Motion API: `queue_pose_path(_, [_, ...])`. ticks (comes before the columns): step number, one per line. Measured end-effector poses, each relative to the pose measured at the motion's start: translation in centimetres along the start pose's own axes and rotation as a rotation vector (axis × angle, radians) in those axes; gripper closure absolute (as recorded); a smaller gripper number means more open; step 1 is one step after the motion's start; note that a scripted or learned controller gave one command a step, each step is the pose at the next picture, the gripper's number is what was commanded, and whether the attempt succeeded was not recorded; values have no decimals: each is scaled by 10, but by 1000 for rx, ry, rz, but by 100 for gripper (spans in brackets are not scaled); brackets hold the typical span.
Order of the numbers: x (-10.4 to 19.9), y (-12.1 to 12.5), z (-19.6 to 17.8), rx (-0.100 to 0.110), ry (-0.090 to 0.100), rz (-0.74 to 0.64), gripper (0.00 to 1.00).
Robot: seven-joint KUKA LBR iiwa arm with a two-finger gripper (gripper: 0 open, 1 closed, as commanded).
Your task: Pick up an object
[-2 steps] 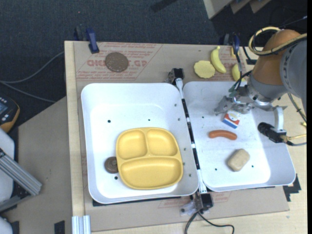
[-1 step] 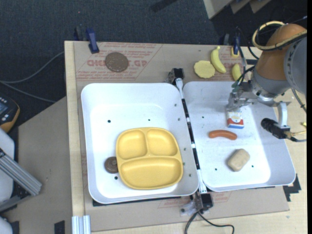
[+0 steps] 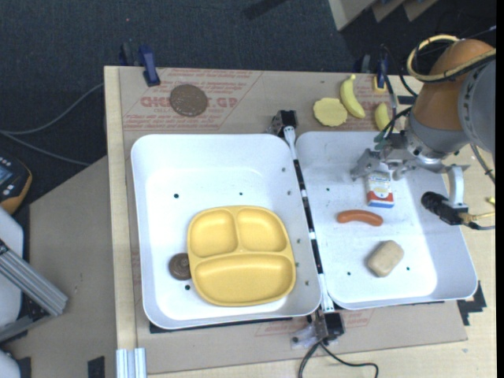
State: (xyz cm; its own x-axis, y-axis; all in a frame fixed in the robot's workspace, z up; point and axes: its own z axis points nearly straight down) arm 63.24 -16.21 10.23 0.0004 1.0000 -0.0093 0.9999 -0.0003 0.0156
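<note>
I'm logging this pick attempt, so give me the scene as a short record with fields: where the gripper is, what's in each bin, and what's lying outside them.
gripper: over the right bin's far part, right above the small carton
right bin: carton, sausage, tan lump
left bin: yellow divided plate, brown disc at its left edge
outside bins: banana, yellow slice, brown cookie on the board

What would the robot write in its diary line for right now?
hand above small carton in right bin | sausage, bread roll untouched | yellow tray in left bin
</note>
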Motion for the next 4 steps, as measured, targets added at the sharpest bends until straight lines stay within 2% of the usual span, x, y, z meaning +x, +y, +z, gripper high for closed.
queue_pose_path(1, [44, -39, 10, -5, -1, -3, 0])
queue_pose_path(2, [48, -69, 9, -8, 1, -1, 0])
queue_pose_path(3, [39, -93, 9, -8, 3, -1, 0])
queue_pose_path(4, [36, -92, -3, -12, -5, 1, 100])
